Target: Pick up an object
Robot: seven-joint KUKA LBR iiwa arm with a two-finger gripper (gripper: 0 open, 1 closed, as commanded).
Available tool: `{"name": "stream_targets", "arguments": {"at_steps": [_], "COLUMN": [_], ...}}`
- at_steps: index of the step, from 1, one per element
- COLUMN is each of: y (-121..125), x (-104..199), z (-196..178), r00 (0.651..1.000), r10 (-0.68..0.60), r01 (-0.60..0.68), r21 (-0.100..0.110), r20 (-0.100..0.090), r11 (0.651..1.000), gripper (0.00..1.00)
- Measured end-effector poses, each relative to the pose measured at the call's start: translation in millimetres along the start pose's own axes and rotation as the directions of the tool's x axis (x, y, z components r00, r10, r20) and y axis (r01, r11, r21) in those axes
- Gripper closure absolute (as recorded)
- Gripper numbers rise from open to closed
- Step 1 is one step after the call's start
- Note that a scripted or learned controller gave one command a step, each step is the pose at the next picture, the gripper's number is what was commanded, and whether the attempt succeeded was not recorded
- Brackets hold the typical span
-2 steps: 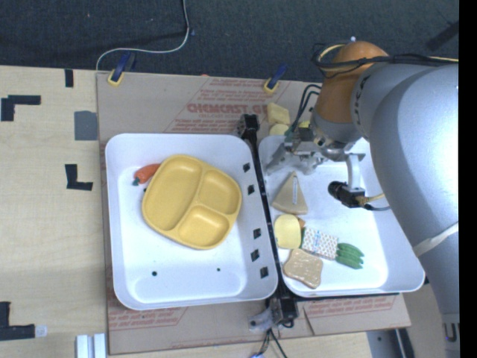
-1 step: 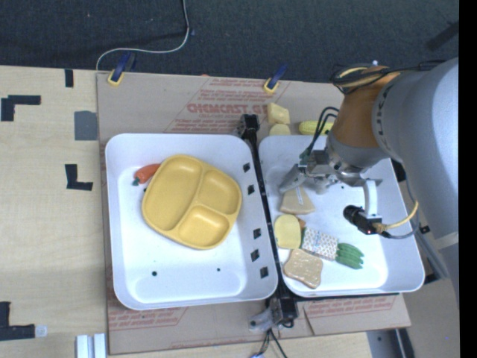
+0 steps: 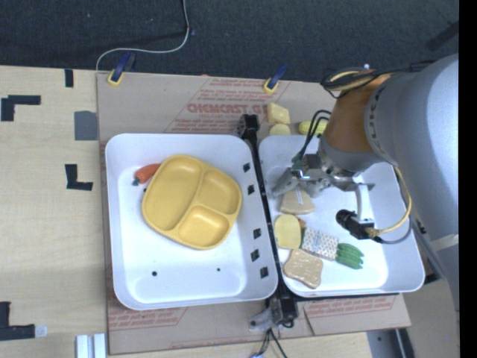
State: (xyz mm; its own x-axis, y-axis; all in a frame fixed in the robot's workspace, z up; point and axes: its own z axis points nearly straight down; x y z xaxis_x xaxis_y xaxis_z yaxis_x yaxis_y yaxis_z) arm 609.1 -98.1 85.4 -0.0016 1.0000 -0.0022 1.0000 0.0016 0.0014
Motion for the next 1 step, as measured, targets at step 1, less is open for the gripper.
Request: {"name": "stream_targets", "arguments": {"at_steps": [1], "y": [0.3], "x": [0.1], "z": [-9.6], "r00": [1.0], "r10": [0.0], "r01": [0.0], "r21": [0.0], "r20": [-0.001], "r11": [1.0], "gripper": [1.0]}}
